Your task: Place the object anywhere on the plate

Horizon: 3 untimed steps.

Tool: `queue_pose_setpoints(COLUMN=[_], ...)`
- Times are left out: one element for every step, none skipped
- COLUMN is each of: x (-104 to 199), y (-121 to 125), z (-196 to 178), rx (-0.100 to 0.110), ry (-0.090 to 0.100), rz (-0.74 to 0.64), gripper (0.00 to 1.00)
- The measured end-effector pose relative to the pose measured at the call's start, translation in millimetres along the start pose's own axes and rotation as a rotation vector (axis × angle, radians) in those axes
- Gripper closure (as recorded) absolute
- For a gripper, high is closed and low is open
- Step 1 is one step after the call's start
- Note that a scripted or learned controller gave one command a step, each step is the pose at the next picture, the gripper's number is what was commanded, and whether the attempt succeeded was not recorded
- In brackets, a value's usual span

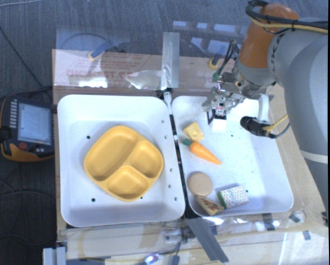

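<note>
A yellow three-compartment plate [124,162] lies in the left bin [71,203]. The right bin [270,181] holds a yellow cheese wedge [194,132], an orange carrot [204,153], a round tan cookie [199,183], a sandwich-like piece [209,206] and a small patterned box [233,195]. My gripper [219,114] hangs over the back of the right bin, above and to the right of the cheese wedge. I see nothing between its fingers.
A divider wall [176,148] separates the two bins. A teach pendant [24,128] lies on the floor to the left. Clear plastic sheeting and tape [142,76] sit behind the bins. The grey arm [303,93] fills the right side.
</note>
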State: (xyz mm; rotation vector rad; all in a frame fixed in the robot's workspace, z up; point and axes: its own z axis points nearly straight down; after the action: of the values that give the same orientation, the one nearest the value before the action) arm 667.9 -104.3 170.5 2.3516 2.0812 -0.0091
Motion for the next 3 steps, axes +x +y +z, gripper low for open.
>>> queue_pose_setpoints(x=[-0.1, 52.1, 58.8], y=[0.1, -81.3, -65.9], z=[-0.3, -12.1, -17.4], rx=[-0.001, 0.002, 0.0], ry=[0.0, 0.005, 0.002], rz=[0.0, 0.121, 0.023], gripper=[0.0, 0.0, 0.0])
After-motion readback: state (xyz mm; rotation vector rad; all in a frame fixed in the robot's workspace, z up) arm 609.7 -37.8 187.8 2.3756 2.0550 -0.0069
